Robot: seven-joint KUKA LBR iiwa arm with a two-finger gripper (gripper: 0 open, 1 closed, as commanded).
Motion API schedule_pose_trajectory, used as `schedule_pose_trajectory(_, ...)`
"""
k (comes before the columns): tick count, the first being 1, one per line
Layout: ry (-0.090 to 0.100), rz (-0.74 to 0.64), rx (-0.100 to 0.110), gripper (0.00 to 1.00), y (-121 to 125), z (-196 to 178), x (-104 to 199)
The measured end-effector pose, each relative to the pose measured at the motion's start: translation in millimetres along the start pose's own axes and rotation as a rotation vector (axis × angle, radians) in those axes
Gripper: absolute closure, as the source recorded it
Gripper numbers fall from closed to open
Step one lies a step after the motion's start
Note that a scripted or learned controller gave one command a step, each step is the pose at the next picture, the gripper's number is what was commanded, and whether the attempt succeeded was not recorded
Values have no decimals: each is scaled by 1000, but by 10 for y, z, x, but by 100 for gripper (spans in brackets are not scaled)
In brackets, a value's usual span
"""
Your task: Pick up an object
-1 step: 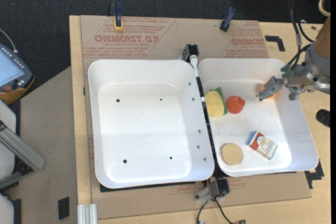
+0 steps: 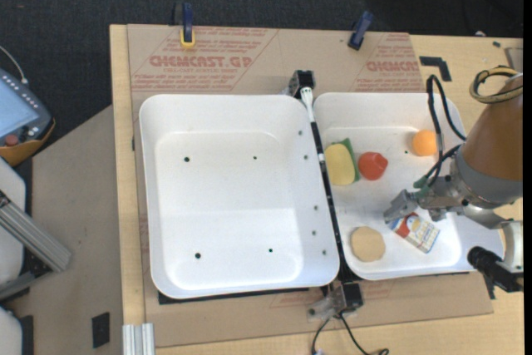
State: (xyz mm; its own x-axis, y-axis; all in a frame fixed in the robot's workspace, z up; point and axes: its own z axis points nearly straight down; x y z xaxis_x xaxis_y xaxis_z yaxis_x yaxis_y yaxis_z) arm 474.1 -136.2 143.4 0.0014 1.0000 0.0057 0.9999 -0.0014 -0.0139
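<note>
The grey two-finger gripper (image 2: 402,210) hangs low in the right white bin (image 2: 391,108), its jaws spread and pinching nothing, poised just beside the small red-and-white printed packet (image 2: 418,231), the likeliest pick because it lies nearest.

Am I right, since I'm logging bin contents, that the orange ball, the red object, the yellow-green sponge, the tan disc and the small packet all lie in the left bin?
Not quite: the camera view shows them in the right bin, not the left. The orange ball, red object, yellow-green sponge, tan disc and small packet are all there.
</note>
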Motion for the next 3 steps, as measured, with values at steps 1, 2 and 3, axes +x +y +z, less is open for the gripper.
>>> schedule_pose_trajectory(1,-5,-3,-12,0,416,617,46)
schedule_pose_trajectory(2,-7,0,-16,100,409,479,38)
schedule_pose_trajectory(3,-3,-13,-24,100,323,-650,1145)
